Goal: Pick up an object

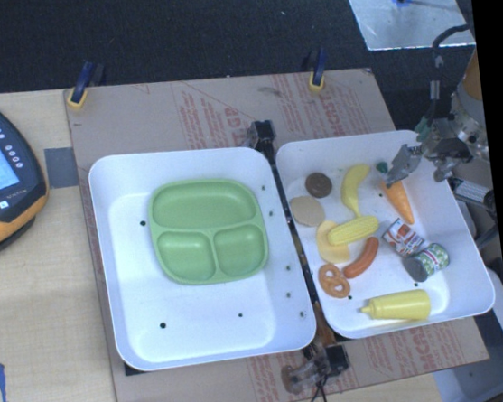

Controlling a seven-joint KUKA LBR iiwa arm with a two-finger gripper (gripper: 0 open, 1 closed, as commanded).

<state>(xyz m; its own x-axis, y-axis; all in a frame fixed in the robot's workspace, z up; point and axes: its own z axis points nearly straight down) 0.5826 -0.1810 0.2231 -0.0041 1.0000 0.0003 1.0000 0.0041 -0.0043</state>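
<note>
Yellow mustard bottle sits closest to the camera, along the near edge of the right bin. Up by that bin's far right corner, the end effector hangs just above the toy carrot, right at its top end. Can't tell whether it's open or closed. Left bin has a green divided plate.
</note>
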